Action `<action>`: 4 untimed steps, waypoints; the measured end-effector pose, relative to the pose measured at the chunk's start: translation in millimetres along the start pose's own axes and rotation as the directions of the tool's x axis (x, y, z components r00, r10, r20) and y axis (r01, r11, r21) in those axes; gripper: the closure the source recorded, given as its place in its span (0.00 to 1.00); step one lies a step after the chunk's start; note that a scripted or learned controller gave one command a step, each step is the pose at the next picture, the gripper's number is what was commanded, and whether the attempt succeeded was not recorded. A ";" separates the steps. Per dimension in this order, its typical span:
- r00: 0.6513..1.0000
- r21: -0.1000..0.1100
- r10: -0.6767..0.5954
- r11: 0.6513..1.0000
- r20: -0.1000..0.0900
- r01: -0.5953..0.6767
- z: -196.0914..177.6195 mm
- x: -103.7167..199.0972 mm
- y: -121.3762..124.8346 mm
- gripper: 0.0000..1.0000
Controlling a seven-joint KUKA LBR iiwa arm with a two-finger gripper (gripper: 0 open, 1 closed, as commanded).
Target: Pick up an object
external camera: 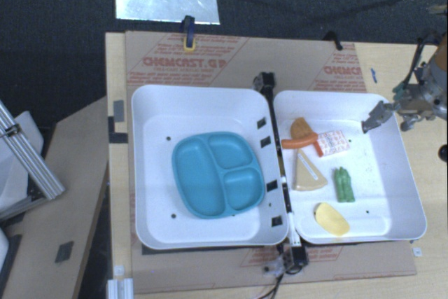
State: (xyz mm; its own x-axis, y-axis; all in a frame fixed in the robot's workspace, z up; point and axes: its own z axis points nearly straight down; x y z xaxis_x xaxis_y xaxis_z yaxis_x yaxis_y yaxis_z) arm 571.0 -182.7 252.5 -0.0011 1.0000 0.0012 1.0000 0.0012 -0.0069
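Hovering my claw (383, 117) over the right bin's (402, 171) upper right edge; can't tell whether it's open or closed; small toy foods lie left of it, mid-bin; the green piece (343, 185) looks light, probably stiff plastic; I'd pinch its narrow sides.

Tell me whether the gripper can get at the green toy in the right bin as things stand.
Probably yes. The gripper hangs over the right bin's far right corner, and the green toy lies in the open, apart from the yellow piece and the wedge, nothing covering it.
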 end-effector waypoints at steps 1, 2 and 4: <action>1.000 -0.008 -0.002 1.000 0.002 0.002 -4.2 0.3 1.9 0.00; 1.000 -0.005 0.000 1.000 0.001 0.000 54.5 -7.5 2.8 0.00; 1.000 -0.005 0.000 1.000 0.001 0.000 166.7 -6.8 10.3 0.00</action>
State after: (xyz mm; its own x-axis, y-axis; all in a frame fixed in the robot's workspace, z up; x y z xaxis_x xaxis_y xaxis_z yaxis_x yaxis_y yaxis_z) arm 580.1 -189.3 85.7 -0.0011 1.0000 0.0005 1.0000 0.0011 -0.0015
